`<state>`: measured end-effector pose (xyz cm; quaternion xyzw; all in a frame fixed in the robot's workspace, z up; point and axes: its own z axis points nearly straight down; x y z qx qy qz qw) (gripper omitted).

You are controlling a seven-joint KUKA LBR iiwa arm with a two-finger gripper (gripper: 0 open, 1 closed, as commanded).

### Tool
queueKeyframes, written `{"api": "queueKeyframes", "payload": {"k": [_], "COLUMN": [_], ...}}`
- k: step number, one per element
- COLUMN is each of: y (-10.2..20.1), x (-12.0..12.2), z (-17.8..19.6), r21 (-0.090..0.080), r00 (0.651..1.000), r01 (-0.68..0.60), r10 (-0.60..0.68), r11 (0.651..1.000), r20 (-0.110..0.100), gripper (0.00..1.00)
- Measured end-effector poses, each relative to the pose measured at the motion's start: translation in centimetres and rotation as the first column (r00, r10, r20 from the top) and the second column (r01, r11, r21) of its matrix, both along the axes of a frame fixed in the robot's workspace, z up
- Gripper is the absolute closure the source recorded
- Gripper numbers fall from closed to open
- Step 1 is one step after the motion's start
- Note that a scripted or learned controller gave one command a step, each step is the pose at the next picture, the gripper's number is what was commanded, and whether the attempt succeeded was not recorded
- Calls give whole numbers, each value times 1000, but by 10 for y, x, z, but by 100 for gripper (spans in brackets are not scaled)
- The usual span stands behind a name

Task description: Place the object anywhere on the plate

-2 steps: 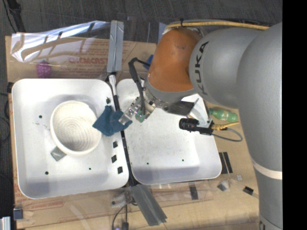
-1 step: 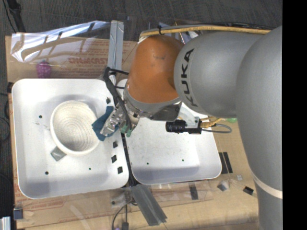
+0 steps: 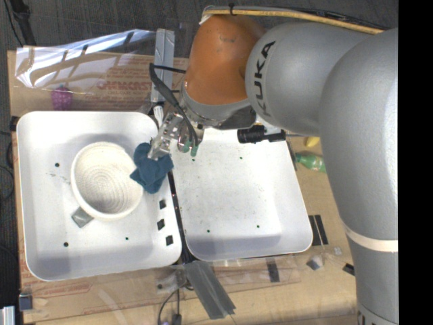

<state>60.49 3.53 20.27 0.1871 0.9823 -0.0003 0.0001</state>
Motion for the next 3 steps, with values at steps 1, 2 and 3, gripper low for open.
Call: {"api": "queueKeyframes", "payload": {"k": [1, 2, 3], "y": [42, -7, 55], "x": [-20, -2, -47], "z": [19, 17, 9], "r21": [-1, 0, -1], "r00": [980, 982, 966], "r01": [201, 190, 260], "r10": [-201, -190, -260], "r11": [980, 982, 966], "r20": [-2, 2, -2], "gripper": [100, 100, 100]}}
